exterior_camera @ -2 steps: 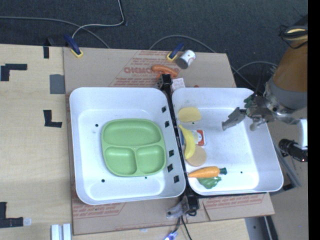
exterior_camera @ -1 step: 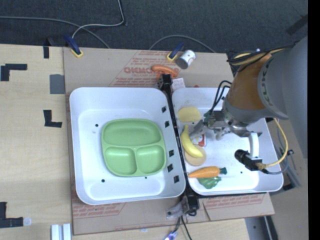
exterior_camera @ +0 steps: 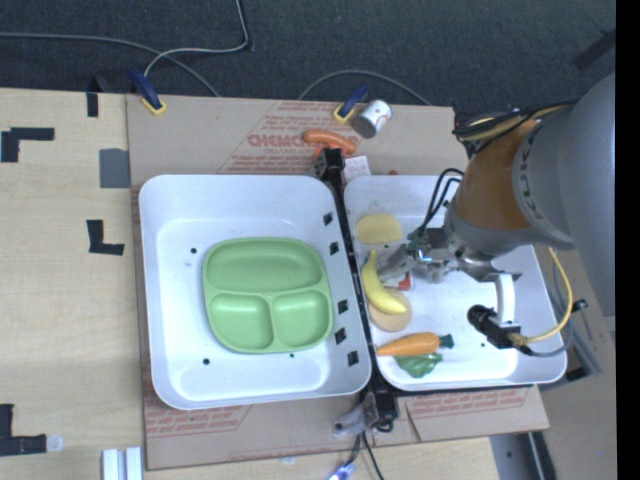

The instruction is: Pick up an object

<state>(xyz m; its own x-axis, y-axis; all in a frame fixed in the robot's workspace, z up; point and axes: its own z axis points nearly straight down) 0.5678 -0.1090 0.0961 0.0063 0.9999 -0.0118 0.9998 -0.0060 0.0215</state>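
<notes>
The gripper (exterior_camera: 398, 264) hangs low in the right bin (exterior_camera: 530, 368), its tip just beside the banana (exterior_camera: 377, 286) and close to a small red piece (exterior_camera: 403, 283) — whether its jaws are released or clenched I cannot tell, since the wrist hides them from above. Nothing shows between them, so I judge no object picked yet.

The nearest candidate is the banana, lying along the left wall of that bin, with a pale yellow round piece (exterior_camera: 379, 229) above it and a tan one (exterior_camera: 390, 317) touching its lower end. To do this step well, the descent should centre across the banana's narrow width, not its length, and clear of the neighbours that crowd both ends.

Room is tight on the left: the banana sits against the wall shared with the left bin (exterior_camera: 165, 208), so a finger on that side risks striking the rim. The carrot (exterior_camera: 408, 345) lies near the bottom wall, apart from the cluster — an easier target. The bin's middle offers open floor. The green divided plate (exterior_camera: 268, 294) rests in the left bin, well apart.
</notes>
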